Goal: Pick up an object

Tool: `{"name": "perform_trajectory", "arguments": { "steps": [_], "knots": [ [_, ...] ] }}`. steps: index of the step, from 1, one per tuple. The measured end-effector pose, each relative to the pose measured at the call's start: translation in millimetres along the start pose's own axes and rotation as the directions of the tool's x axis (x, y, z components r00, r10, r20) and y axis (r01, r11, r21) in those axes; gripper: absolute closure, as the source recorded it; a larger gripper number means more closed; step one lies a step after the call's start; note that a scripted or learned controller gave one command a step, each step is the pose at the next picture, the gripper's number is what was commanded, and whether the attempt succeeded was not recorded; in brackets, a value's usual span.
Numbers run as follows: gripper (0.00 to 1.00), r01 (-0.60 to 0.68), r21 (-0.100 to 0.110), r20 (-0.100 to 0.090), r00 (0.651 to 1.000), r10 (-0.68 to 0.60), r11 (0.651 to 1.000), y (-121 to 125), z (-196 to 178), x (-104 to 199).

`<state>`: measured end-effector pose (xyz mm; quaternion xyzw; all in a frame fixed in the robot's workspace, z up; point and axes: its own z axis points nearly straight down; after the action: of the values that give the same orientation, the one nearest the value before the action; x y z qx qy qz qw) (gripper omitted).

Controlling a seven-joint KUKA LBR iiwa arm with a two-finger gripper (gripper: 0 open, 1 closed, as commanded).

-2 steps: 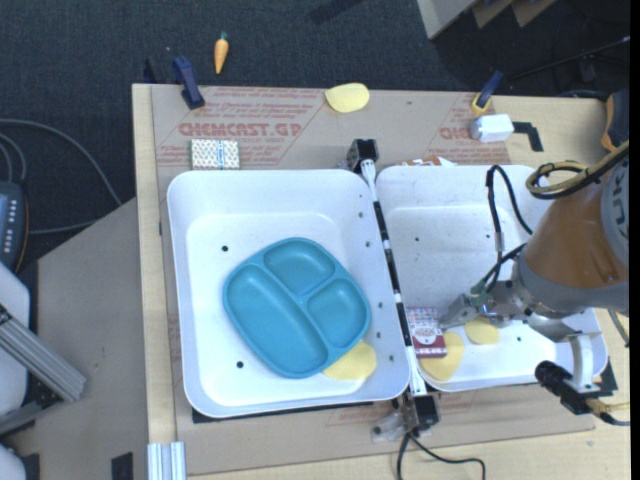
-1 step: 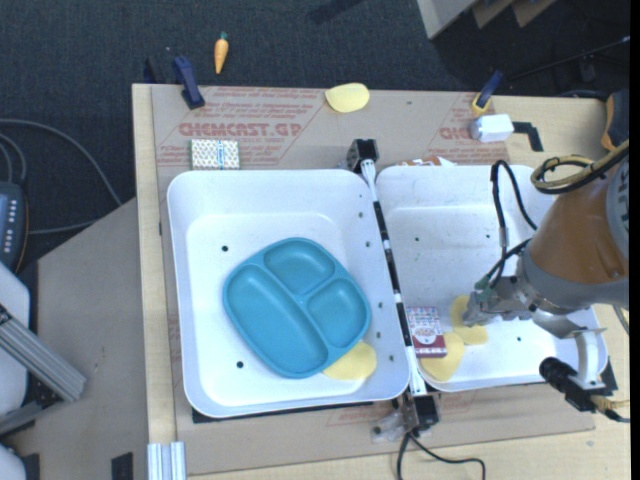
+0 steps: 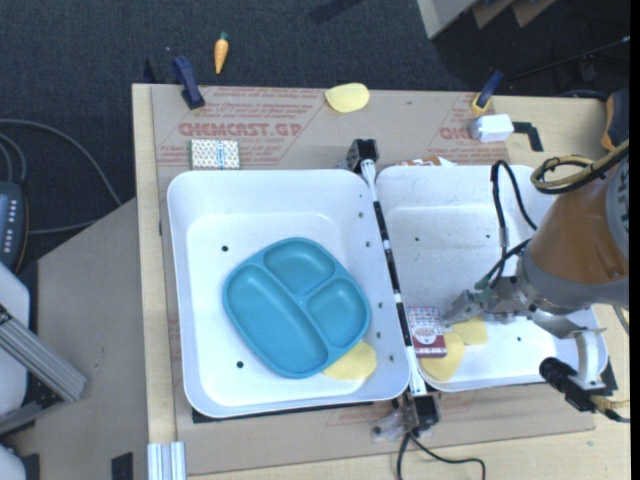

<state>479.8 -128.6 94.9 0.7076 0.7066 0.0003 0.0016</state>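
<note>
Lying just left of pincer (image 3: 466,308): red-white box (image 3: 427,330).

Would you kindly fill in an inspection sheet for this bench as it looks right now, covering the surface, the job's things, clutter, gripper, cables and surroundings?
Surface: brown bench board with red print, bearing a left bin and a right bin side by side.
Job's things: blue divided plate in the left bin, a yellow piece at its lower edge; small red-and-white box and yellow pieces in the right bin's near-left corner.
Clutter: yellow piece, patterned packet, blue clamps on the board.
Gripper: gripper low in the right bin beside the box; finger state unclear.
Cables: black cable along the arm.
Surroundings: dark carpet, small carrot on it.
</note>
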Motion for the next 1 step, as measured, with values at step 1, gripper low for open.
{"name": "perform_trajectory", "arguments": {
  "steps": [1],
  "knots": [
    [1.0, 0.0, -0.002, 0.001, 1.0, 0.0, 1.0, 0.4, -9.7, 0.1]
  ]
}}
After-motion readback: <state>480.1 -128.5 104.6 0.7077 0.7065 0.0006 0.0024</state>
